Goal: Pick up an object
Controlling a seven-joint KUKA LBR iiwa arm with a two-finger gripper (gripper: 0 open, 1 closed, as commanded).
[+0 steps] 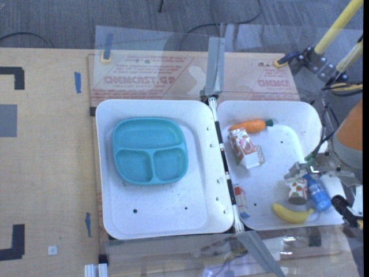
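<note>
The arm comes in from the right, and its gripper (304,175) is down low in the right bin (277,111), near the bottom right corner. It sits right over a little pile of things there — a small cup with red marks (296,191), a blue bottle (317,194) and a yellow banana (291,213). The cup and the bottle are side by side and look like they touch, and the banana lies just below them.

Is the claw open or closed? I cannot tell, because the metal parts are small and blurry and mixed up with the things under them. Nothing looks lifted. All three things seem to rest on the floor of the bin, so my guess is that the pick is not done yet — the arm is at the reaching or grabbing step, and the lifting is left to do.

Other things in the same bin sit apart from the claw: an orange carrot (251,126) near the top, and a white carton with red on it (246,149) just under it.

The left bin (115,212) holds a teal plate (150,150) with three parts (nothing lies on it).

If the claw closes here, it may catch the cup or the bottle, since they are so close together.
</note>
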